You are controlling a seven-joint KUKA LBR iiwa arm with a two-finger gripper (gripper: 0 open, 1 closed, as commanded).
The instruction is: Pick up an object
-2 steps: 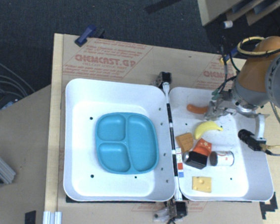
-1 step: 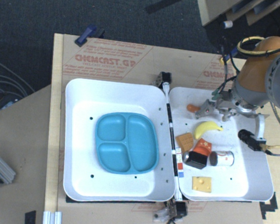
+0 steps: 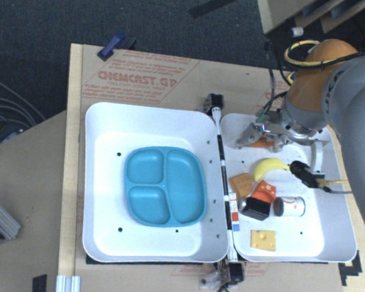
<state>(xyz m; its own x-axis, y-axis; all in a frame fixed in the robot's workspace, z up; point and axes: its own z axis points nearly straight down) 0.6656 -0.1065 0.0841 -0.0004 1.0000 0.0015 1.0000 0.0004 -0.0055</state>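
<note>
My gripper (image 3: 263,136) is low over the far left part of the right bin (image 3: 308,243). A small orange thing (image 3: 258,142) shows right beneath it; whether it is gripped I cannot tell. Just in front of the gripper lies a yellow banana (image 3: 270,167). Nearer the front are a brown cracker-like piece (image 3: 241,184), an orange box (image 3: 265,192) with a black block (image 3: 257,208) against it, a white can (image 3: 291,207) on its side, and a yellow cheese slice (image 3: 263,239).
The left bin (image 3: 106,134) holds a blue divided plate (image 3: 164,185) at its middle. A raised rim with clips (image 3: 222,169) separates the two bins. My arm (image 3: 345,81) crosses above the right bin's far right corner.
</note>
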